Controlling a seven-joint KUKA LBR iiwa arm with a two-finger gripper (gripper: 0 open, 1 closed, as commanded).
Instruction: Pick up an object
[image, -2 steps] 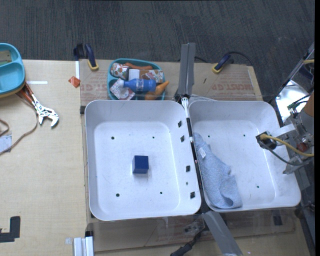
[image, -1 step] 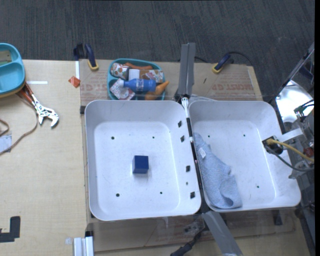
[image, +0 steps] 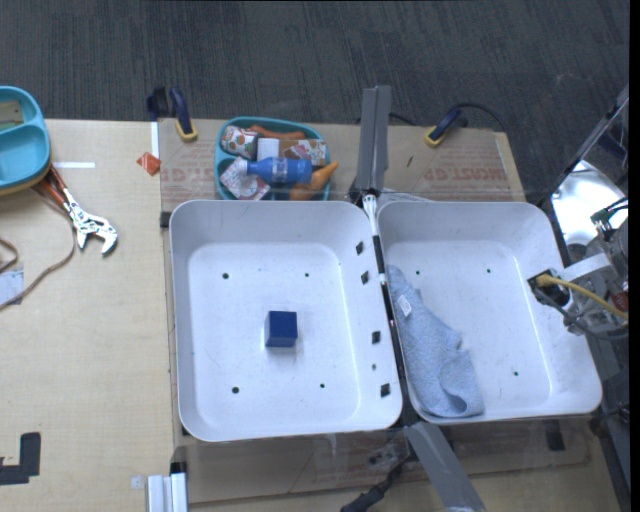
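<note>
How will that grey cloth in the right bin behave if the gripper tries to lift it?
The grey cloth lies crumpled in folds against the right bin wall, so it is probably floppy and will drape and hang when lifted. It looks thin, likely light. A pinch on a raised fold would probably hold; pushing would likely bunch it.

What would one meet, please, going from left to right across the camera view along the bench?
Teal tray → wrench → left bin with the blue cube → right bin with the grey cloth.
</note>
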